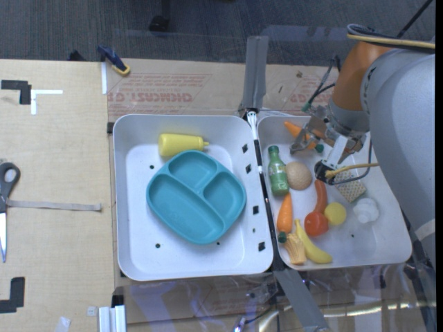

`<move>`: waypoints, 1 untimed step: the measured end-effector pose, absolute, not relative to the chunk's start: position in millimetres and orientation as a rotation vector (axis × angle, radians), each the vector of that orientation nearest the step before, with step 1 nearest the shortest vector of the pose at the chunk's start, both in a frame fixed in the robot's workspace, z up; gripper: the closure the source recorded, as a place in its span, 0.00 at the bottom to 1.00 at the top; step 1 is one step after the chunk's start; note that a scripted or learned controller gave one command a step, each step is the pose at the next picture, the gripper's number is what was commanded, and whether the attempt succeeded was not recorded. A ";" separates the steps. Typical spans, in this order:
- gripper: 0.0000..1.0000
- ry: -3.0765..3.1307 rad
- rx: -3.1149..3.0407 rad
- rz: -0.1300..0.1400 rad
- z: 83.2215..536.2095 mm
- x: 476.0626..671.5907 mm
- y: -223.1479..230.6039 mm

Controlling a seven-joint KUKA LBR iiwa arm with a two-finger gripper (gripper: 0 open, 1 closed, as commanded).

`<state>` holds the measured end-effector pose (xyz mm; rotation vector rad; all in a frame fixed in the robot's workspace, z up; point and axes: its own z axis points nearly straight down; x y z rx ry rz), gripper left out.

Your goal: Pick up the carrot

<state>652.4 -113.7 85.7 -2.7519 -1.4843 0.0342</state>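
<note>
Clutter is your main worry. Take the green bottle [277, 171] in the right bin [392, 256] as your marker. The carrot [284, 214] lies just below the bottle's base, toward the near edge of the bin, with its fat end almost touching the bottle. The gripper [315, 146] hangs above and to the view's right of the bottle, near the bin's far wall, so it is well apart from the carrot. You cannot tell from this angle whether the gripper is open or closed, because the wrist and its cables hide that.

Watch three risks:

- **Wrong target:** A small orange piece [295, 127] sits above the bottle, close to the gripper. A descent from the present spot would likely land on that piece and not on the carrot.
- **Knocked bottle:** On the way to the carrot the arm must pass the bottle and the beige ball [299, 176] just right of it. A low traverse could knock either one onto the carrot.
- **Crowded or slipping grasp:** The red tomato [315, 224] and the banana [313, 250] crowd the carrot's lower right. A wide approach may catch one of them as well. The carrot also tapers, so a grip near its tip would probably slip.
</note>
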 end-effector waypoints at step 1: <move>1.00 -1.495 -2.759 0.020 98.1 655.9 -114.2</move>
